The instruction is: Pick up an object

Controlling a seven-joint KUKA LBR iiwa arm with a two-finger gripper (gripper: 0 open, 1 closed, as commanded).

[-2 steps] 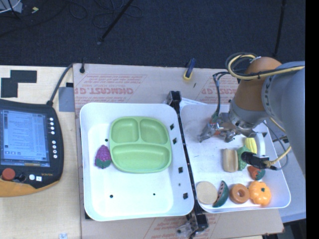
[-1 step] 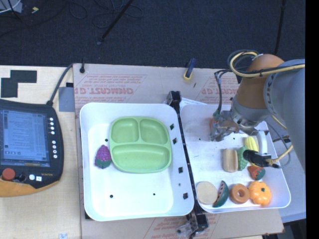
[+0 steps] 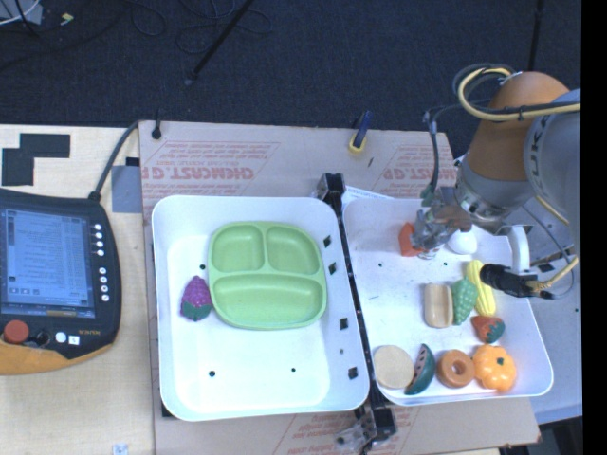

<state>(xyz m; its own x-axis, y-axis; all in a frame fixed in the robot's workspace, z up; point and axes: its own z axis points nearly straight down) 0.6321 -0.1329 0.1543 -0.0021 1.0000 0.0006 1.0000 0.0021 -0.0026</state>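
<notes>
Low in the right bin (image 3: 379,218), the gripper (image 3: 427,240) hangs with an orange-red toy (image 3: 408,242) touching its near-left side; whether it grips is unclear.

gripper (image 3: 429,238) over right bin (image 3: 379,254); toy food (image 3: 455,335) below

Light falls evenly from above me; my two shallow white plastic bins (image 3: 180,349) glare brightly, casting faint shadows. Toward twelve o'clock the dark floor dims. The picture looks soft and slightly grainy.
</notes>
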